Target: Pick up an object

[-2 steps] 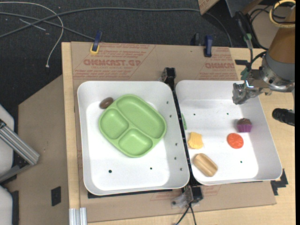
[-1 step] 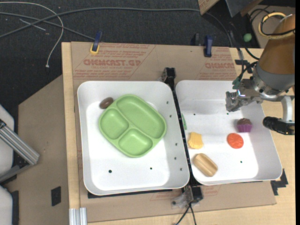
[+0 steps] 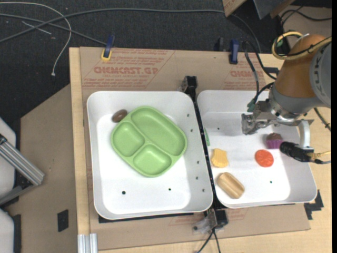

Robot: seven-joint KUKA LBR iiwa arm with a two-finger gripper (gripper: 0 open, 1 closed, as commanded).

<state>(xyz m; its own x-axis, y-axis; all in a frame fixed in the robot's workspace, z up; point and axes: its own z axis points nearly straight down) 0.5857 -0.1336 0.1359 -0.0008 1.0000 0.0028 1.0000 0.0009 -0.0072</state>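
In the right bin (image 3: 231, 101) lie a small purple piece (image 3: 274, 139), a red-orange round piece (image 3: 264, 158), a yellow piece (image 3: 219, 157) and a tan bread-like roll (image 3: 230, 185). My gripper (image 3: 254, 123) hangs over the bin's upper middle, left of and slightly above the purple piece, its metal fingers pointing down. Nothing is visible between them. The arm's orange band (image 3: 297, 75) rises behind it at the right.
The left bin (image 3: 100, 157) holds a green three-compartment tray (image 3: 149, 140) and a small brown object (image 3: 120, 115) at the tray's upper left. A black divider (image 3: 197, 120) runs between the bins. Cables (image 3: 300, 152) trail off the wrist at the right.
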